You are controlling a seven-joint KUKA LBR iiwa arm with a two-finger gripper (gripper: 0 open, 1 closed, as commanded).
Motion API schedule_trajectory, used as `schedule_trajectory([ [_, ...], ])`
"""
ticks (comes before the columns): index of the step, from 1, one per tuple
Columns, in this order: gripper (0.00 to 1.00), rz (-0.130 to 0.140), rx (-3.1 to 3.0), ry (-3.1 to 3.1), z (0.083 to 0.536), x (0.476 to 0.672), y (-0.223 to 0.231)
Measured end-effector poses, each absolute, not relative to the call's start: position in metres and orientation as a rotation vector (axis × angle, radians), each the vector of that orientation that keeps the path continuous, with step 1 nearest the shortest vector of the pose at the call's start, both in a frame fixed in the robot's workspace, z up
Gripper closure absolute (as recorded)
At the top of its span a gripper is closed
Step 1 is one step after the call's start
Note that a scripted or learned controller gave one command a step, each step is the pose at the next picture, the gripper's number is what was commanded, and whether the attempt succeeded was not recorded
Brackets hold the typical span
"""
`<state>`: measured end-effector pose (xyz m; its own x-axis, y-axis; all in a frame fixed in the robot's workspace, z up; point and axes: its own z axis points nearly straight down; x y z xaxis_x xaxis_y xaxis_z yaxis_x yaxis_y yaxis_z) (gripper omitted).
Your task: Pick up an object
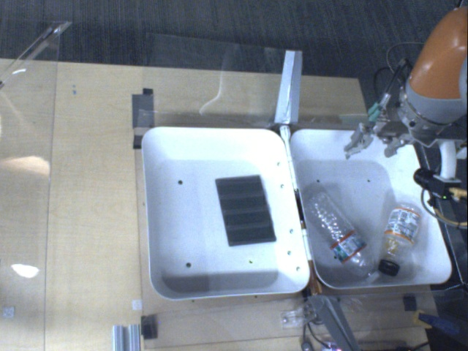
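Observation:
My gripper (371,146) hangs over the back edge of the right bin (365,172), open, with nothing between its fingers. A crushed clear plastic bottle (335,229) with a red and blue label lies in the middle of that bin, well in front of the gripper. A small bottle (400,230) with an orange and white label and a black cap lies near the bin's front right. A black ridged pad (245,210) lies flat in the middle of the left bin (168,159).
A metal post (288,86) stands behind the divide between the two bins. Cables (437,185) hang beside the right bin's right rim. A clear plastic sheet (29,159) covers the bench at the left.

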<state>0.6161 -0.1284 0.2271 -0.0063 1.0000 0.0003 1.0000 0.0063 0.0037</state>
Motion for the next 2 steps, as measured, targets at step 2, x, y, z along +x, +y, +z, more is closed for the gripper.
schedule_trajectory([
  [2, 0.00, 0.008, 2.228, 2.206, 0.087, 0.646, -0.146],
])
